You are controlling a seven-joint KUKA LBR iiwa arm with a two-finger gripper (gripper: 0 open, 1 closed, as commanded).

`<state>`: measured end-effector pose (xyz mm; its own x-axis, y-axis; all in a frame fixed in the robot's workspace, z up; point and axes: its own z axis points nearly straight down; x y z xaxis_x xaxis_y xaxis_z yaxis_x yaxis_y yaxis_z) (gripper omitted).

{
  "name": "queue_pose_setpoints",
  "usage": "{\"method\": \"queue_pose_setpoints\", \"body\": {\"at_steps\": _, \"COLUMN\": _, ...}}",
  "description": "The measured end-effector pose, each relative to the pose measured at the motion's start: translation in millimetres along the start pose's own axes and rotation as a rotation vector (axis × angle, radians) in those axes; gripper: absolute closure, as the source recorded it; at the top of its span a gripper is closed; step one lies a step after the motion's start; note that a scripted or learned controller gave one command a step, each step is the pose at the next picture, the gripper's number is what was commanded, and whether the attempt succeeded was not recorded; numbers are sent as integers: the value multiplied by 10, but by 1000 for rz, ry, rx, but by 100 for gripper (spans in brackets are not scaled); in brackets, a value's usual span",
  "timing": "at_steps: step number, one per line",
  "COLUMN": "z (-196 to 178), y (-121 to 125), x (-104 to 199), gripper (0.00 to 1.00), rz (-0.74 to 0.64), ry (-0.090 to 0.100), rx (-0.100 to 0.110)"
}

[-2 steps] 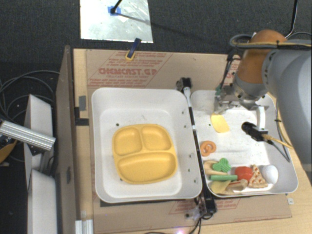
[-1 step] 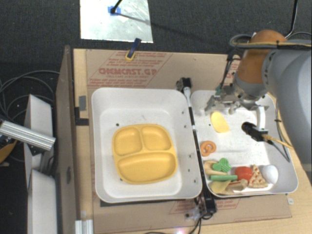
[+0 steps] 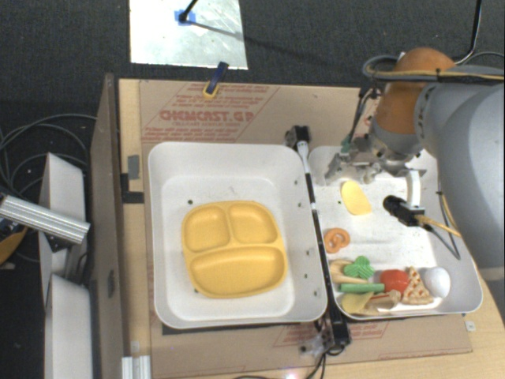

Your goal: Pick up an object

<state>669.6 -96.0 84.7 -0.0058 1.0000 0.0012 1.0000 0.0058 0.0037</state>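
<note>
**A:** What is seen on the bench in the camera view?

**B:** Two shallow white plastic bins are seen side by side. In the left white bin (image 3: pixel 166 212) a yellow plastic plate with three compartments (image 3: pixel 233 248) is laid flat, about in the middle of the floor.

**A:** And where is the arm found?

**B:** The grey arm with the orange band (image 3: pixel 398 109) is seen at the right. Its two-finger gripper (image 3: pixel 359 166) is held over the far part of the right white bin (image 3: pixel 394 239). Whether the gripper is open or closed cannot be told from this slant.

**A:** Where is the thing to be picked up?

**B:** A pale yellow oval flat piece (image 3: pixel 356 198) is laid on the floor of the right bin, just beside the gripper on its near side. Whether the two are touching cannot be told.

**A:** What else is kept in that bin?

**B:** A small orange ring-shaped toy (image 3: pixel 336 240) is placed near the wall between the bins. Along the near edge a green toy vegetable (image 3: pixel 360 268), a red round toy tomato (image 3: pixel 394 279), a toy pizza slice (image 3: pixel 417 289) and a white egg-shaped toy (image 3: pixel 435 281) are gathered close together. Some beige pieces (image 3: pixel 364 300) are laid beside and under them.
</note>
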Motion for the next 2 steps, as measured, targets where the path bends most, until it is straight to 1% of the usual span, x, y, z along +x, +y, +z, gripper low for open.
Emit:
{"method": "queue_pose_setpoints", "body": {"at_steps": 1, "z": 1, "y": -187, "x": -80, "gripper": 0, "rz": 5, "ry": -2, "rx": 3}}
{"method": "queue_pose_setpoints", "body": {"at_steps": 2, "z": -115, "y": -168, "x": -77, "gripper": 100, "rz": 4, "ry": -2, "rx": -2}}
